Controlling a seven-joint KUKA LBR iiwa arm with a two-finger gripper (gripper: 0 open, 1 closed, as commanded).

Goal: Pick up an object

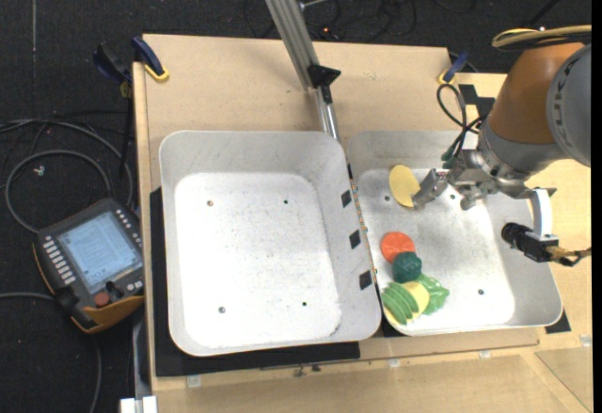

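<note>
In the right bin (489,303) a pale yellow flat piece (403,183) lies near the back left. An orange piece (397,244), a dark green piece (407,265) and a light green and yellow cluster (412,298) sit along the bin's left wall toward the front. My gripper (448,193) hangs low over the back of this bin, just right of the yellow piece. Its fingers are spread open, and one fingertip (423,194) is close beside the yellow piece's edge. Nothing is between the fingers.
The left bin (249,242) stands beside the right one, with their walls meeting along the middle. A slanted metal pole (287,11) comes down to the bench's back centre. A black fitting (527,240) on a cable sits at the right bin's right rim.
</note>
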